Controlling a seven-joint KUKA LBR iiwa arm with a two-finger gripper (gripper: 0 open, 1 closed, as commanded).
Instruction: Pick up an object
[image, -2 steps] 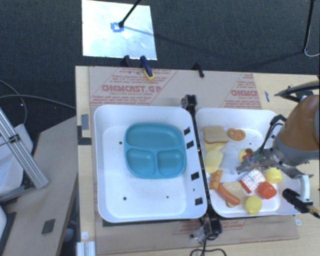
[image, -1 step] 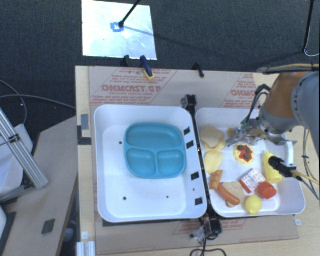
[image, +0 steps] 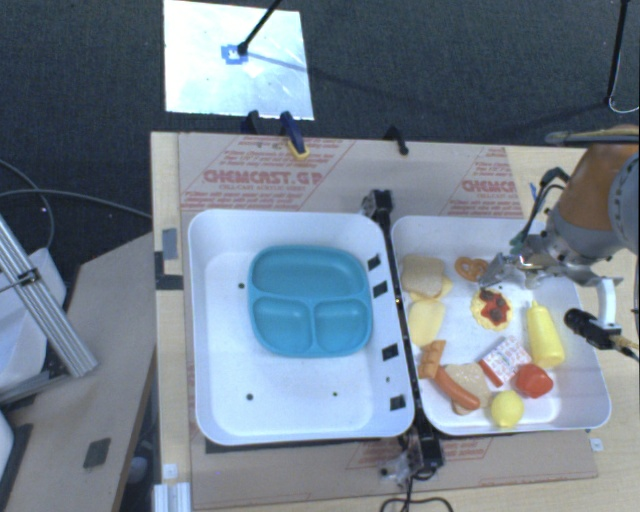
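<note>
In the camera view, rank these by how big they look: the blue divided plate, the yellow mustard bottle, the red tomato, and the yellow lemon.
1. Blue divided plate, largest by far.
2. Yellow mustard bottle.
3. Red tomato and yellow lemon: they look about alike, so I won't rank one over the other.

Blue tray (image: 305, 312), white bins (image: 225, 400), yellow bottle (image: 544, 335), red tomato (image: 533, 380), yellow lemon (image: 507, 409)

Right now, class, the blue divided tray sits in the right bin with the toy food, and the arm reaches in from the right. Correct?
Not quite. The camera view shows the blue divided tray in the left bin; the toy food lies in the right bin.
</note>
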